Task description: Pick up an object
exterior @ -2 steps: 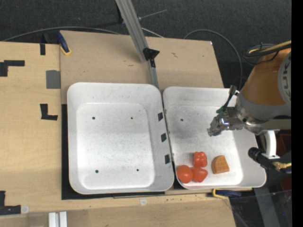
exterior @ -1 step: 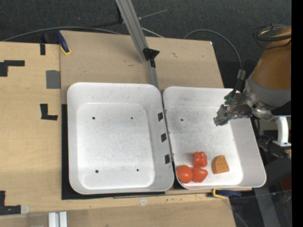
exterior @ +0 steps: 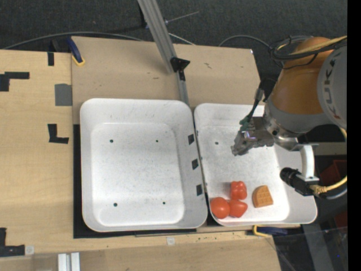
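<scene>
Three red pieces [exterior: 230,201] that look like toy peppers or tomatoes cluster at the near edge of the right bin [exterior: 225,117], with a small orange block [exterior: 262,196] just beside them. The gripper [exterior: 243,145] hangs above the bin's bare middle, back from the cluster; whether it is open or closed I cannot tell. This looks like the approach: next it must shift toward the cluster and descend.

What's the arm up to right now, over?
Gripper over right bin, nothing seen in it. Red pieces and orange block at bin's near end, untouched. Nothing in the way.
</scene>
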Available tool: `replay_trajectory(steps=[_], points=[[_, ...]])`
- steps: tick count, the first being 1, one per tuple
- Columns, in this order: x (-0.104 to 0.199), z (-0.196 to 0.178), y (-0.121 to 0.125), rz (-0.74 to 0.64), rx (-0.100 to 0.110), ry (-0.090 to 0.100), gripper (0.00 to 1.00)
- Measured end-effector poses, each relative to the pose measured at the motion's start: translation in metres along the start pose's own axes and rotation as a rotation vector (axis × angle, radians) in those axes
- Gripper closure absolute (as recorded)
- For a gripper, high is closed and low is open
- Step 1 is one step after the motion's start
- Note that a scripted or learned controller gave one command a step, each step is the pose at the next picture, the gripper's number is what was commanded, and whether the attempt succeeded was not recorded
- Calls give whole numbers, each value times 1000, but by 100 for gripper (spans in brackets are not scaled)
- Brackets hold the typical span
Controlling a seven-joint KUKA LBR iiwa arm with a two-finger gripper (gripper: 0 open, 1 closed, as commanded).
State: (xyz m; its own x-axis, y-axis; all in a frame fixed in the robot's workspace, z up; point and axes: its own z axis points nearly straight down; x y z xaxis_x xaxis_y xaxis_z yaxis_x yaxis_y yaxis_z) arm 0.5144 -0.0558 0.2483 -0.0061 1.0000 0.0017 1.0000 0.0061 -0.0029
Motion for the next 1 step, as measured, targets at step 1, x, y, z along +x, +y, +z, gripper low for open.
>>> replay_trajectory(steps=[1], points=[[50, 10, -7, 0, 1, 0, 100]])
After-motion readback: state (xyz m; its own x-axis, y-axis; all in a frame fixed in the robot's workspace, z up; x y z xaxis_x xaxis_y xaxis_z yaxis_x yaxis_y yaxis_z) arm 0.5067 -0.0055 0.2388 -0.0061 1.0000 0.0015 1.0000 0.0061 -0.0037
